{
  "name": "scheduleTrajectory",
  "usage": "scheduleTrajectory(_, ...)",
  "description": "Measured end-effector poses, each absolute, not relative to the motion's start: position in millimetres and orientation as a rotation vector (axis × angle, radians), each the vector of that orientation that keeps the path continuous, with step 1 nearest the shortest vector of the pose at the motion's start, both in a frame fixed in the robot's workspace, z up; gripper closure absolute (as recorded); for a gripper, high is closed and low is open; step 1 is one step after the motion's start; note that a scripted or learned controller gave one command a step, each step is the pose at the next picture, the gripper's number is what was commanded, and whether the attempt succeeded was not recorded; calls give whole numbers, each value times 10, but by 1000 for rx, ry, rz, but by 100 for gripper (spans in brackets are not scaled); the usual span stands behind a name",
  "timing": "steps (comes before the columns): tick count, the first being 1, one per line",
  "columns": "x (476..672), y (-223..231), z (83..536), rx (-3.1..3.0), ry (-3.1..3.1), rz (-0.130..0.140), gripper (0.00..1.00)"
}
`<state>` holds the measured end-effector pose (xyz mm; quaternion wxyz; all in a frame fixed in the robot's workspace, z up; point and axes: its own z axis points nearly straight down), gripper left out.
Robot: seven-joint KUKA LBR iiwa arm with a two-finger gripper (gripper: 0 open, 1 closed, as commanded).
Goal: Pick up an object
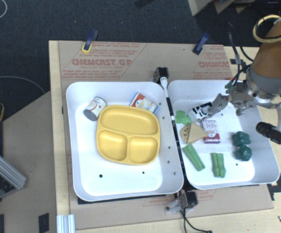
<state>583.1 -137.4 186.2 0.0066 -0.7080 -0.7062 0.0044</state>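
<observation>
The claw (217, 104) hangs over the upper middle of the right bin (269, 166), and the slanted view does not let me tell whether it is parted or closed, or whether anything sits in it. No object is visibly held.

Just beside its tip, to the camera's left, lies a small black-and-white item (199, 111); directly below the tip sits a red-and-white packet (211, 130), touching a tan wedge (194, 133). These three crowd together, so a descent here risks catching two at once or nudging one aside and closing on nothing. The flat packet looks hard to pinch from above.

A little farther, a light green piece (182, 118) rests against the bin's left wall, where a grab could strike the rim. Further down lie two green pods (194, 157) and (219, 164), and off toward the arm two dark green lumps (241, 145); round ones may roll away.

Well apart, in the left bin (77, 144), sit a yellow tray (128, 134), a can (95, 108) and a small carton (143, 102), a long reach.
</observation>
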Motion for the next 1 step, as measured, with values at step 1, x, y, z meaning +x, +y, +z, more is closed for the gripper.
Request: scheduleTrajectory(1,5863,-1373,1936,-2220,-2220,1,0)
